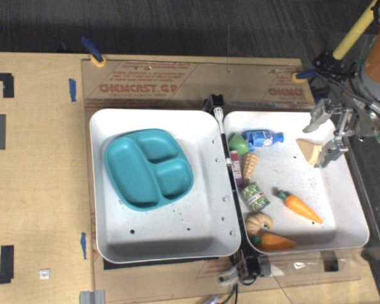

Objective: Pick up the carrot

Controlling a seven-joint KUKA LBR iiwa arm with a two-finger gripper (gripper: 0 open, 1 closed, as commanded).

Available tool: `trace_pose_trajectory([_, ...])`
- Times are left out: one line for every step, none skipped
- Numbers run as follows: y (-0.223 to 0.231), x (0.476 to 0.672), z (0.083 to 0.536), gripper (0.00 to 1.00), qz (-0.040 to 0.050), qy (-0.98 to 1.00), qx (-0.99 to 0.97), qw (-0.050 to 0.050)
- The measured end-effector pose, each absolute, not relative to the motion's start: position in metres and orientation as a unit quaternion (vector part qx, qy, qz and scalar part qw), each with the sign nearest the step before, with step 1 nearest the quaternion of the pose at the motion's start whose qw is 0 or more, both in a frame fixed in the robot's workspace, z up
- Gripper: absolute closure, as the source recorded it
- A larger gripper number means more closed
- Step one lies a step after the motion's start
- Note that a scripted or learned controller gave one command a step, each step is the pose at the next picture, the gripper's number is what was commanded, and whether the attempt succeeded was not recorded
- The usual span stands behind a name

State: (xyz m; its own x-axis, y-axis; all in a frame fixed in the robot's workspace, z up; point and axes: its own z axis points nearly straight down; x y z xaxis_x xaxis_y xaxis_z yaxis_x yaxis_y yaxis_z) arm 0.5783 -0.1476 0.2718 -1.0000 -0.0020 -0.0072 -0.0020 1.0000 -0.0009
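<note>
Above the right bin's far corner, the hand (326, 135) hangs spread open, grasping nothing.

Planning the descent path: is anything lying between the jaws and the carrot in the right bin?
Nothing visible does. The gripper hangs over the right bin's upper right, beside a pale wedge. The carrot lies lower, with bare bin floor between; the wedge sits beside that line.

Pale wooden bench (31, 189), cardboard sheet (177, 81) on it, 2 white bins (114, 233) side by side
</note>
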Motion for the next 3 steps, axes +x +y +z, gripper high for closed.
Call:
trace_pose_trajectory([-0.140,0.564,0.176,0.00,0.0011,0.999,-0.033,-0.001])
trace_pose_trajectory([-0.149,0.533,0.096,0.00,-0.0003,0.997,0.072,0.005])
trace_pose_trajectory([-0.196,0.494,0.090,0.00,0.0006,0.985,0.174,0.006])
